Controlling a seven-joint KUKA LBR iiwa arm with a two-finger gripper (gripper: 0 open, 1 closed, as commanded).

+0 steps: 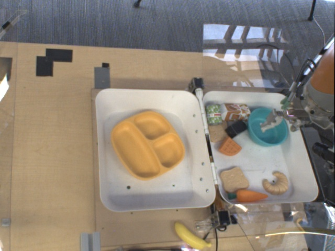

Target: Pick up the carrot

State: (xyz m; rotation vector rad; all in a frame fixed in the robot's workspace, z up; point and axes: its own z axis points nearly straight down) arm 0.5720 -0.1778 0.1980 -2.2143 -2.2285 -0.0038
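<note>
Carrot (252, 195) lies at near edge of right bin (303, 163) (just beside bread slice (233, 179)). Pincer (273, 121) hovers over teal bowl (267, 126), well apart from carrot; finger spread cannot be told.

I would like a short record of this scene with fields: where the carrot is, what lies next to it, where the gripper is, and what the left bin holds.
carrot: lying flat at the near edge of the right bin, carrot
neighbours: bread slice just behind it, croissant to its right
gripper: gripper over the teal bowl, far from the carrot
left bin: left bin holds a yellow divided plate
task state: carrot not yet picked up
</note>
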